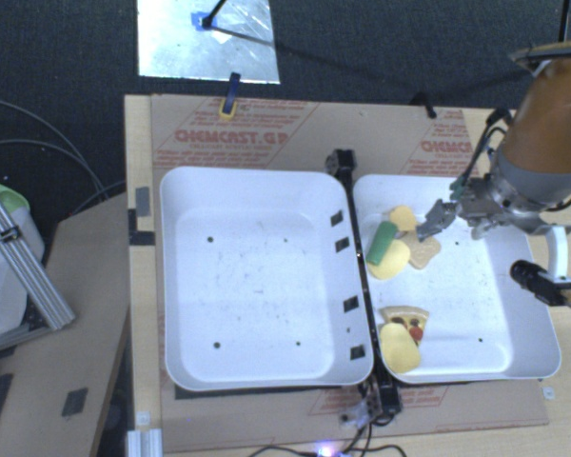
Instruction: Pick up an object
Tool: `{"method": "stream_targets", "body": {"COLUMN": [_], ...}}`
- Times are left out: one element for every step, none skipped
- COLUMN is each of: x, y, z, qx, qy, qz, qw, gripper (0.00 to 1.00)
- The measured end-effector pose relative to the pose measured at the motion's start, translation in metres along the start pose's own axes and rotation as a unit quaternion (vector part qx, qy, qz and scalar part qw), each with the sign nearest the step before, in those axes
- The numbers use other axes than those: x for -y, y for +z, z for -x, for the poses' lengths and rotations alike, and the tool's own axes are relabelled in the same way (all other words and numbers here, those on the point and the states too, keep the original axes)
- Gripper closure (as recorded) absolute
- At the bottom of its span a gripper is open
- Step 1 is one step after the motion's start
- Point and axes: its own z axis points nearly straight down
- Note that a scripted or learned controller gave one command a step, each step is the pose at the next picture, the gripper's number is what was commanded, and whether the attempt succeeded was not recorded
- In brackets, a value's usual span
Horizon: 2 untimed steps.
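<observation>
The right bin [514, 350] holds a cluster of toy food near its left wall: a green piece [382, 243], a yellow piece [390, 263], a small yellow piece [403, 219] and a tan piece [423, 252]. Near the front left corner lies a pizza-like slice [406, 318] on a yellow lump [401, 347]. My gripper [438, 219] hangs at the end of the arm over the back of this bin, just right of the cluster and above the tan piece. Nothing shows between its fingers.
The left bin [257, 284] sits beside the right one, with black clips [347, 246] along the shared wall. A metal plate [207, 25] lies on the dark floor beyond the bench. An aluminium frame [19, 255] stands at the left.
</observation>
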Motion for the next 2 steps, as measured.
{"method": "stream_targets", "body": {"x": [0.077, 0.07], "y": [0.121, 0.104], "z": [0.007, 0.007], "qx": [-0.002, 0.0], "qy": [0.003, 0.001], "qz": [-0.008, 0.002], "qw": [1.0, 1.0], "gripper": [0.0, 1.0]}}
